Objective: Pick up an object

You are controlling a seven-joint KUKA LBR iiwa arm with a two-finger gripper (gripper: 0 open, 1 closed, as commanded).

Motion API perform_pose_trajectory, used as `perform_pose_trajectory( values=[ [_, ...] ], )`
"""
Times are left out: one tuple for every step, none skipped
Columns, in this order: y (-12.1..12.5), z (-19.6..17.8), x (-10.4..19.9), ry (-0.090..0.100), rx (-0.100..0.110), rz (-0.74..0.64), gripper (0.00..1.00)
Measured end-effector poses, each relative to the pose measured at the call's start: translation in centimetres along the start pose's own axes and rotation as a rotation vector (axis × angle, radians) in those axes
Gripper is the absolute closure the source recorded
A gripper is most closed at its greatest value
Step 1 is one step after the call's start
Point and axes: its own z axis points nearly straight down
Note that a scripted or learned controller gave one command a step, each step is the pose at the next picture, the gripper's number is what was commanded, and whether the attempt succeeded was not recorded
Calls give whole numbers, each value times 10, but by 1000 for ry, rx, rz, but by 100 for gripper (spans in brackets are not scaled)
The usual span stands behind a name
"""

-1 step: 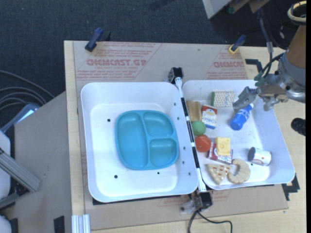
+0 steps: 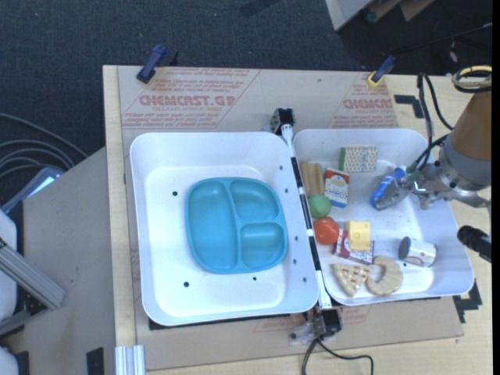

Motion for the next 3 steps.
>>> perform_pose_trajectory(
  values=[
    [55,59,50,-2,-9,-2,0],
    [56,49,50,-1,-11,-1,100],
    [56,49,50,-1,-11,-1,0]
  ],
)
